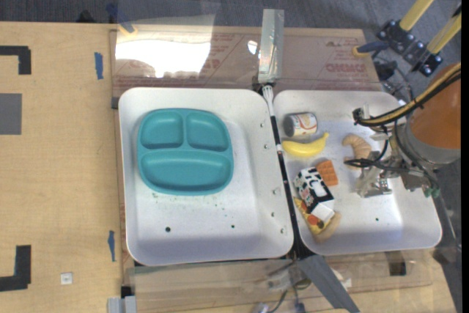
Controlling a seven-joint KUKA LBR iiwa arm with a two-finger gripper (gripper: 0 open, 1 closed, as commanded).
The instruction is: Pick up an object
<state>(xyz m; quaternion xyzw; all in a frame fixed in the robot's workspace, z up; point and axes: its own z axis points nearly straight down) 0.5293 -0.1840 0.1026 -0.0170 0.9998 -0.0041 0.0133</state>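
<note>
The right bin holds several small objects. A grey can lies on its side at the bin's far left, with a yellow banana just in front of it. A tan curved piece rests near the middle. Closer to the front lie an orange block, a black-and-white item and a small pile of toy food. My gripper hangs low over the bin's floor, to the right of the orange block and just in front of the tan piece, touching neither.
A teal divided plate lies in the left bin. The grey arm with its orange band and cables crowds the right bin's right side. A clear panel and a yellow-legged stand stand behind the bins.
</note>
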